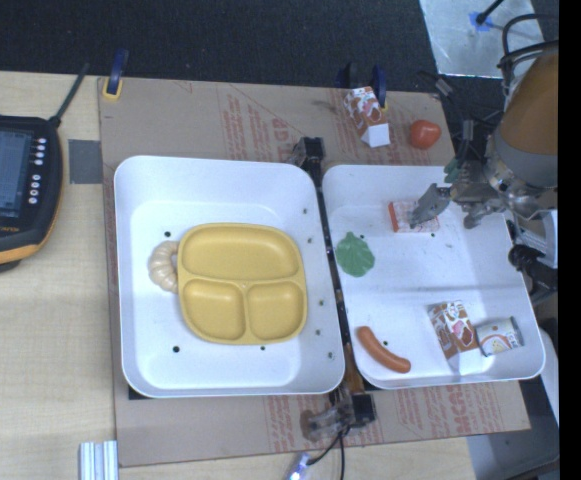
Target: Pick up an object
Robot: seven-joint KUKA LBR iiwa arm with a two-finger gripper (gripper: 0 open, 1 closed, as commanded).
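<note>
Camera view has our gripper (pixel 432 206) hovering over the small red-white packet (pixel 407 215) in the right bin (pixel 420 273), finger state unclear, so we reckon it slides away.

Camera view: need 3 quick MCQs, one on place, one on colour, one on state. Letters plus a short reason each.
1. Where does the hot dog lie?
A. left bin
B. right bin, near edge
C. on the cardboard

2. What colour is the divided tray?
A. yellow
B. blue
C. red

3. Where is the tomato?
A. on the tray
B. in the gripper
C. on the cardboard beyond the right bin

Key:
B, the hot dog lies inside the right bin.
A, the divided tray is yellow.
C, the tomato rests outside, apart from the gripper.
</note>
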